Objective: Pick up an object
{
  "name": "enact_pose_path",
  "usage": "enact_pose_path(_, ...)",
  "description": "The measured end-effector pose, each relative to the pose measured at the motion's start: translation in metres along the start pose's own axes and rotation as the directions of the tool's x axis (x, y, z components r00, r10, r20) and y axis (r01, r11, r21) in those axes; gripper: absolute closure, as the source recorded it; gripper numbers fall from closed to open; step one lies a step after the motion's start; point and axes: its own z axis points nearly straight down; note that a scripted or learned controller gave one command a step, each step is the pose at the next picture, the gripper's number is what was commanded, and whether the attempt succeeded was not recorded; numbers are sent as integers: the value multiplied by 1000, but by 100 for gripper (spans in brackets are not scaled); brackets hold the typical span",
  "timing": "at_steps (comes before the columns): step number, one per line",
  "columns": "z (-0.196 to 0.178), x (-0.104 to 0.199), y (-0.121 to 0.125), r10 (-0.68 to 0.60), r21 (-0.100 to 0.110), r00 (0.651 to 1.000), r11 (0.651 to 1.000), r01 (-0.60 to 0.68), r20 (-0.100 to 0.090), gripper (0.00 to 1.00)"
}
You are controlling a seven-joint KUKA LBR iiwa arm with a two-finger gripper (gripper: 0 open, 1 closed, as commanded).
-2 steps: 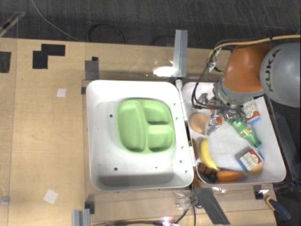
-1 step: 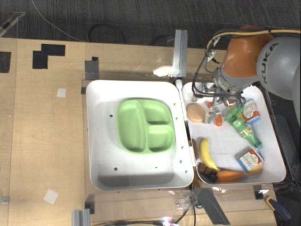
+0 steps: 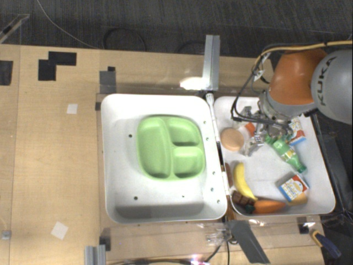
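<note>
The end effector (image 3: 263, 138) hung low in the right white bin (image 3: 325, 195), its opening impossible to judge, just beside a green plastic bottle (image 3: 287, 153) and a round tan disc (image 3: 232, 139). A yellow banana (image 3: 242, 182) lay nearer the front wall.

This looks like a robot lab; a big grey and orange robot arm (image 3: 309, 81) reaches over a wooden desk (image 3: 49, 164) with two white bins (image 3: 116, 203). Loose wires (image 3: 242, 101) hang about; dark carpet (image 3: 138, 10) covers the floor.
</note>
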Motion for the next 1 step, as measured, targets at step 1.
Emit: enact_pose_path(1,0,-5,0,26,0,1000,1000,-26,0,0)
